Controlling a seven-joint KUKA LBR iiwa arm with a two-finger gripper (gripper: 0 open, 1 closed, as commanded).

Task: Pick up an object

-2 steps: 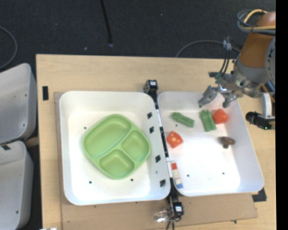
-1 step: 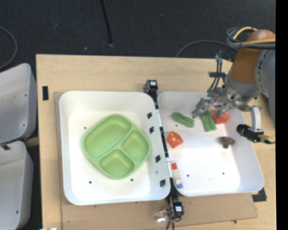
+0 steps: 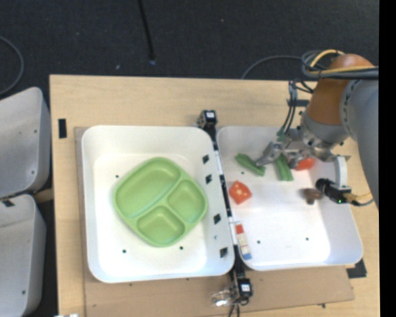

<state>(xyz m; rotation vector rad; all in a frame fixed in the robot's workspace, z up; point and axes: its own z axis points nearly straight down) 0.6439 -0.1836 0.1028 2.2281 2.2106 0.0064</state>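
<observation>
- Camera view: the arm [image 3: 330,104] is reaching in over the right bin [image 3: 297,249], with the tool [image 3: 287,152] hanging low above the bin's upper half.
- Whether the tool is gripping anything, I cannot tell; its end is merging with the clutter beneath.
- Candidate objects are lying in the right bin: two green sticks [image 3: 251,164] [image 3: 284,170] just under the tool, a red piece [image 3: 305,164] beside them, an orange block [image 3: 240,192] near the divider, a small dark lump [image 3: 311,195].
- The green divided plate [image 3: 160,201] is sitting in the left bin [image 3: 105,256].
- Judgement: the sticks are crowding together; centring on one stick, across its narrow width, should avoid a nudge-and-miss.
</observation>
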